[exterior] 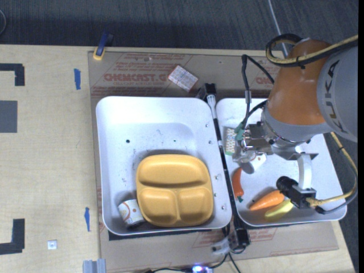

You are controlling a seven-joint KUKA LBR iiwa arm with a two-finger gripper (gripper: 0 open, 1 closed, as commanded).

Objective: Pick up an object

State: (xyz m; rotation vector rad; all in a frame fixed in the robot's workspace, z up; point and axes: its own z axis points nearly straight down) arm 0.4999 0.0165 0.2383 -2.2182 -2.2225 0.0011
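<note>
You have two bins side by side on the counter [45, 169]. In the left bin [114, 118], a divided tray [173, 189] lies toward the near wall, with a small cup [129, 211] touching its near-left corner. In the right bin [330, 212], a carrot [266, 200] and a banana [280, 210] lie together by the near wall, and a pepper [236, 183] sits by the left wall. The arm [301, 95] hangs over that bin. A card [182, 77] lies behind the left bin.
</note>
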